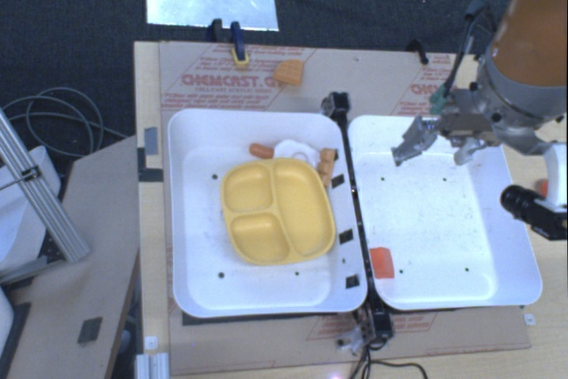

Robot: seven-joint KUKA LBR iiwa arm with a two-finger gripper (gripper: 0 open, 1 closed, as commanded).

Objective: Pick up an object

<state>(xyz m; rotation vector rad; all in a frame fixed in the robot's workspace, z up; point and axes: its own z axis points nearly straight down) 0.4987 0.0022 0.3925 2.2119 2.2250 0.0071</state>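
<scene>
My gripper (431,155) hangs over the back part of the right bin (461,280), open, with nothing between its fingers. A small orange-red block (381,261) lies in that bin's front left corner, well in front of the gripper. The left bin (191,191) holds a yellow divided plate (276,211). Behind the plate lie a small orange sausage-shaped piece (261,151), a white piece (295,153) and a tan piece (327,164) near the bin's right wall.
A tan-orange object (288,71) lies on the bench behind the left bin, beside a yellow and blue clamp (238,44). A black cylindrical fitting (531,209) juts over the right bin's right rim. A black divider clip (336,105) sits between the bins.
</scene>
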